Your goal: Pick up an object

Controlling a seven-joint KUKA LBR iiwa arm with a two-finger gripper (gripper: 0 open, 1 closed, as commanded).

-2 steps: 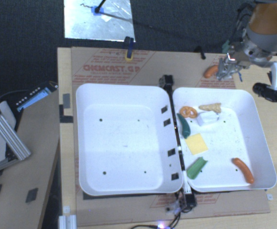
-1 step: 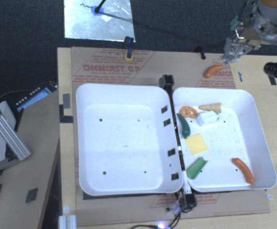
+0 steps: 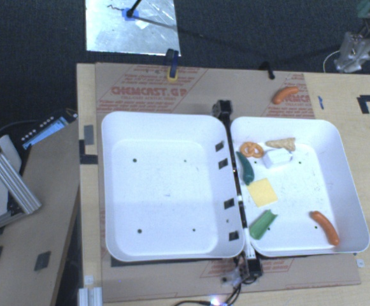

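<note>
Listing candidates: your yellow block (image 3: 262,192) lay mid right bin (image 3: 347,171), green pepper (image 3: 245,167) and pretzel (image 3: 251,150) crowding the divider; gripper (image 3: 356,50) hung far off beyond the counter (image 3: 191,85), its state untellable. Neighbours risked deflecting your grasp.

Bins (image 3: 165,123) — smooth white plastic, bench (image 3: 235,85) — matt board

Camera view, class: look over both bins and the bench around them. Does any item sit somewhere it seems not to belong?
Yes. One orange sausage lies on the cardboard bench top behind the right bin, outside both bins. A similar sausage and the other small items lie inside that bin, so the far one looks dropped or strayed.
</note>
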